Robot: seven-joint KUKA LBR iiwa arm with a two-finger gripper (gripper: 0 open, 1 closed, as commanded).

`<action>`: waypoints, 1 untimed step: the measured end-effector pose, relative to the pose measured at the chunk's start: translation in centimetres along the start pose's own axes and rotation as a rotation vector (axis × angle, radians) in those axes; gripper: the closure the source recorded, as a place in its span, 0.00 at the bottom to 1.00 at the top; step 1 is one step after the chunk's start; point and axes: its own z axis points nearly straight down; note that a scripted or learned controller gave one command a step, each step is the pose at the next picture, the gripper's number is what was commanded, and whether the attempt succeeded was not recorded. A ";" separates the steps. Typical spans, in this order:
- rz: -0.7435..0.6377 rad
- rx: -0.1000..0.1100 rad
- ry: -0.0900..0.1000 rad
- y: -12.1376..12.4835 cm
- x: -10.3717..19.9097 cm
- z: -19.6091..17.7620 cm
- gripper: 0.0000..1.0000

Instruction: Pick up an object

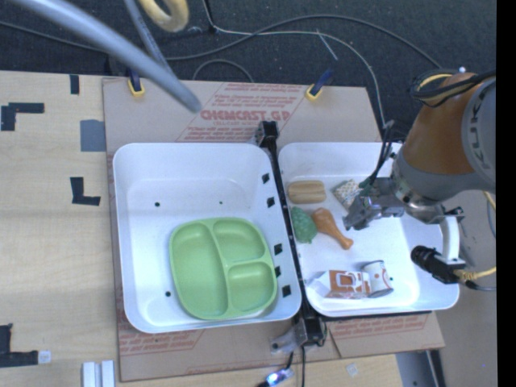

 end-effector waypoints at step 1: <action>-0.002 -0.001 0.001 -1.1 5.0 -1.1 1.00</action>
